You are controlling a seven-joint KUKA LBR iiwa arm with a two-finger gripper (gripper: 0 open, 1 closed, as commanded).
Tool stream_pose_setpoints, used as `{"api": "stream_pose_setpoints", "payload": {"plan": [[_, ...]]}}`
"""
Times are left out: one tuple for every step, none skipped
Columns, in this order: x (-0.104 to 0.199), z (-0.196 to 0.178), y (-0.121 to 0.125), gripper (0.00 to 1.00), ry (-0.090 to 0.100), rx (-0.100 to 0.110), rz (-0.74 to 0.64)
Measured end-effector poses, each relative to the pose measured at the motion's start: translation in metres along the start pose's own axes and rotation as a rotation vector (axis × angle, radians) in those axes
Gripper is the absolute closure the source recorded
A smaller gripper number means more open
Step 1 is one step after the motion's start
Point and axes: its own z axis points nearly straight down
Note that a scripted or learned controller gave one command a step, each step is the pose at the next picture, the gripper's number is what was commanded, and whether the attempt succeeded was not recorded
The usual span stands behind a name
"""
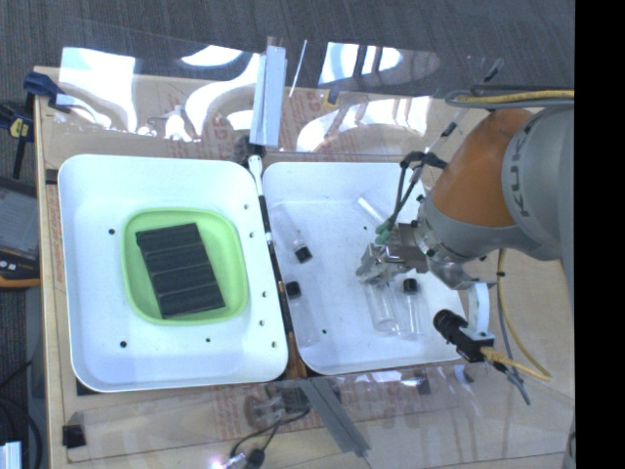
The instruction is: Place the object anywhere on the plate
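Note:
A light green plate (230, 245) lies in the left white bin (88, 193). A black ribbed rectangular object (180, 269) rests flat on the plate, slightly turned. My gripper (387, 262) is low over the right bin (327, 189), near its right side. A clear, glass-like object (389, 313) lies on the bin floor just in front of the gripper. I cannot make out whether the gripper touches it. The grey arm with its orange band (479, 179) reaches in from the right and hides the bin's right wall.
Two small black pieces (303, 253) (291, 288) sit on the right bin's floor near its left wall. A small clear tube-like piece (371, 209) lies behind the gripper. Yellow cable (513, 360) hangs off the arm at the bin's right front corner.

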Motion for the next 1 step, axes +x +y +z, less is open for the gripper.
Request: {"api": "stream_pose_setpoints", "payload": {"plan": [[0.0734,0.0046,0.0157,1.0,0.001,0.002,-0.18]]}}
